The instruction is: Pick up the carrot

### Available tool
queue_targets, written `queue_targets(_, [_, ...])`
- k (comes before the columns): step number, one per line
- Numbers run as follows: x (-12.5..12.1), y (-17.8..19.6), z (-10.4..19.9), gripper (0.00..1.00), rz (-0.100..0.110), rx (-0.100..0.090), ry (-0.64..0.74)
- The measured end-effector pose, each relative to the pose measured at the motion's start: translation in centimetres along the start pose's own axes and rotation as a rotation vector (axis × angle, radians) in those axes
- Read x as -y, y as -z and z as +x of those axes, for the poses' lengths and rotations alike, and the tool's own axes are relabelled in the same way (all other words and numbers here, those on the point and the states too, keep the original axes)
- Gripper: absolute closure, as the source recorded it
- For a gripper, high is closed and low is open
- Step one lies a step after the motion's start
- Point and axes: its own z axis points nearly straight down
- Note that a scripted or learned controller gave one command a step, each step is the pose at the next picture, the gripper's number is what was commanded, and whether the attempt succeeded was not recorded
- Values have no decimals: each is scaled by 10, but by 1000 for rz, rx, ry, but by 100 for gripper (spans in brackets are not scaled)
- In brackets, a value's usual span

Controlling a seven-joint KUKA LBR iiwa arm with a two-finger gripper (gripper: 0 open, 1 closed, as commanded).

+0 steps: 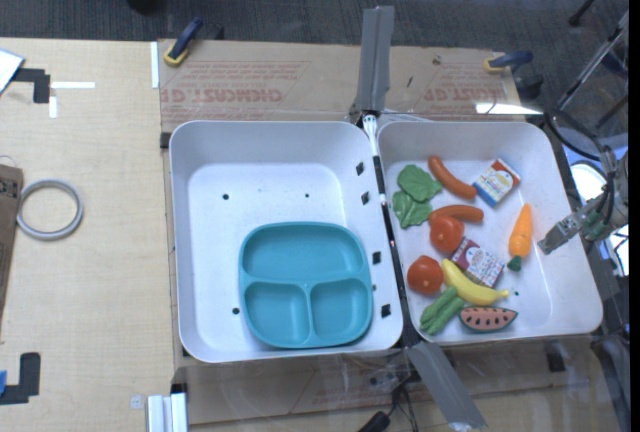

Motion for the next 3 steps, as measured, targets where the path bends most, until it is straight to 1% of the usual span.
queue_targets(1, [-56, 41, -10, 100, -2, 2, 21])
queue_targets(2, [-30, 35, 23, 100, -2, 1, 368])
queue_targets(3, [-90, 43, 38, 100, -3, 3, 570])
